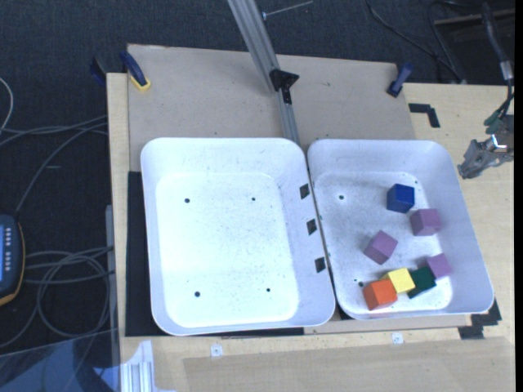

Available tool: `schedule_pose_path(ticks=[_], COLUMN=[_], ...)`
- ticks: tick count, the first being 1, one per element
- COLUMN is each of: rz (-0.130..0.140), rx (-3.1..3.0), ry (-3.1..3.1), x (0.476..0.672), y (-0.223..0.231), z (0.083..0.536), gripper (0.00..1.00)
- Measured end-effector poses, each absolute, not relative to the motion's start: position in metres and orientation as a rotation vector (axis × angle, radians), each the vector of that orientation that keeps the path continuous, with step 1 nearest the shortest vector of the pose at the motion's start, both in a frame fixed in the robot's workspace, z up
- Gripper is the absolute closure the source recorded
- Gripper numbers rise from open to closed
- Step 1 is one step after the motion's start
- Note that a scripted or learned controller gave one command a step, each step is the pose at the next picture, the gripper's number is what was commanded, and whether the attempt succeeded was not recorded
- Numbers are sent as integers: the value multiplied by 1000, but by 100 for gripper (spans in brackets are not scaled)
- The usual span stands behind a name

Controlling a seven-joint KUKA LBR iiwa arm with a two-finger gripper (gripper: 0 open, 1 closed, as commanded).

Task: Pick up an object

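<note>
In the right bin I count seven small blocks with matt faces: one blue block, three purple blocks, and one each in yellow, green and orange. The gripper hangs beside the bin's right rim; its jaws I cannot tell. The left bin looks speckled.

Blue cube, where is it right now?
In the camera view, the blue cube sits in the right bin, toward its far side, just up-left of a purple cube.
</note>
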State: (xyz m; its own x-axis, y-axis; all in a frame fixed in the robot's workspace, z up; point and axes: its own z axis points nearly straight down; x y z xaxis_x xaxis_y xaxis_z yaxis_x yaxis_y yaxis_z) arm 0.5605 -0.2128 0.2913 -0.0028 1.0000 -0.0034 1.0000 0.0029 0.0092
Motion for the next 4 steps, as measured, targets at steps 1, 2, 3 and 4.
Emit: schedule_pose_path(ticks=[1, 2, 3, 4], rz=[2, 2, 3, 2], rx=[2216, 2218, 2217, 2216], ry=[2228, 2229, 2229, 2231], x=[561, 544, 541, 538], y=[-168, -121, -73, -16], z=[289, 283, 284, 283], gripper=[100, 100, 100, 100])
